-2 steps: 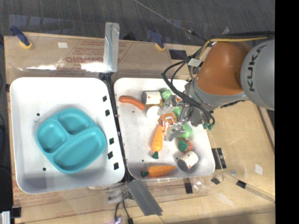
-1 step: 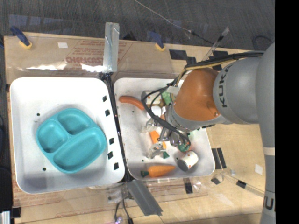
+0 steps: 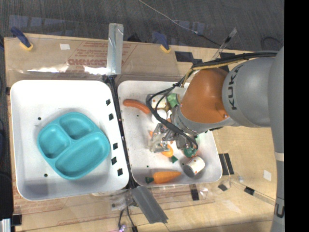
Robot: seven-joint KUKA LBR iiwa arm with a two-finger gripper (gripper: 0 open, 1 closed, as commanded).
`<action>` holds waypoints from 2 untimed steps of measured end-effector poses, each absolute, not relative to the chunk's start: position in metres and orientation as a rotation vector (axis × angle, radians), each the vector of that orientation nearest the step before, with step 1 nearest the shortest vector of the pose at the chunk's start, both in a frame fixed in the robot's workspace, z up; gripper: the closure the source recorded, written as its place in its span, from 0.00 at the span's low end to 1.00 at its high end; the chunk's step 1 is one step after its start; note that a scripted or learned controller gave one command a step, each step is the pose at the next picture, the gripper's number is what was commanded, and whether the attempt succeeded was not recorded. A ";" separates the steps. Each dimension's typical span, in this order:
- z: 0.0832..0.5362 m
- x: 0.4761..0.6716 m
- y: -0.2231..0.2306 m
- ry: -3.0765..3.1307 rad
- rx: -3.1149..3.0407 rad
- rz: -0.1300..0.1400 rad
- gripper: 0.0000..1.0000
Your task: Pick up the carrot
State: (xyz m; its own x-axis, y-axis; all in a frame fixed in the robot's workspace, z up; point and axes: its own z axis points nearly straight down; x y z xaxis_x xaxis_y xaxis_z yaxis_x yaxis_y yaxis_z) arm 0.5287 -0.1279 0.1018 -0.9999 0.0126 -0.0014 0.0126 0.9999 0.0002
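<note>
down at the near edge of the right bin (image 3: 137,129) lies one carrot (image 3: 164,177), orange with a green stub at its left end, flat along the wall. just right of it sits one small white cup (image 3: 194,166) on its side. one orange hot dog sausage (image 3: 136,106) lies near the far left corner. the gripper (image 3: 166,140) hangs mid-bin over small clutter; whether its fingers are apart i cannot tell. the left bin (image 3: 29,95) holds one teal divided plate (image 3: 73,144).
</note>
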 end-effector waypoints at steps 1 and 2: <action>0.195 0.480 -0.065 3.132 0.117 0.001 1.00; 0.264 0.552 -0.060 3.128 0.175 -0.001 1.00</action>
